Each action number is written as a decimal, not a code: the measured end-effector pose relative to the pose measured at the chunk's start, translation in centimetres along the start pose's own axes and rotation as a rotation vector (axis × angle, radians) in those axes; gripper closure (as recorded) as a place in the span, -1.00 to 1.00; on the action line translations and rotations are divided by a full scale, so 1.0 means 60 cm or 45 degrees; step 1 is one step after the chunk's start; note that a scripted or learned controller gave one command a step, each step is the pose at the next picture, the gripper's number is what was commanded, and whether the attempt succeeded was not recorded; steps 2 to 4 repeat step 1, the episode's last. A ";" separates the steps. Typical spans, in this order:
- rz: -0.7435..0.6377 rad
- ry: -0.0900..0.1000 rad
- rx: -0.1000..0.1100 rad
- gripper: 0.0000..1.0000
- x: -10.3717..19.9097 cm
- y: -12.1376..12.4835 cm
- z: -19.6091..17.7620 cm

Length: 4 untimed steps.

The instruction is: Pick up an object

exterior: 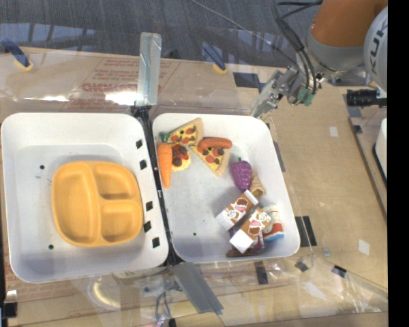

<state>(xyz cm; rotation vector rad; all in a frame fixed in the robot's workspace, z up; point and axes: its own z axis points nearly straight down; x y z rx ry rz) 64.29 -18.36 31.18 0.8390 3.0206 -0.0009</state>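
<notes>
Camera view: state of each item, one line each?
gripper: above the right bin's far corner, holding nothing
yellow tray: flat in left bin
carrot: lying by right bin's left wall
pizza slices: flat, far end
grapes: lying mid-bin
snack packs: piled, near corner
</notes>
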 end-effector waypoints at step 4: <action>-0.195 0.000 0.000 1.00 -0.022 -0.037 -0.020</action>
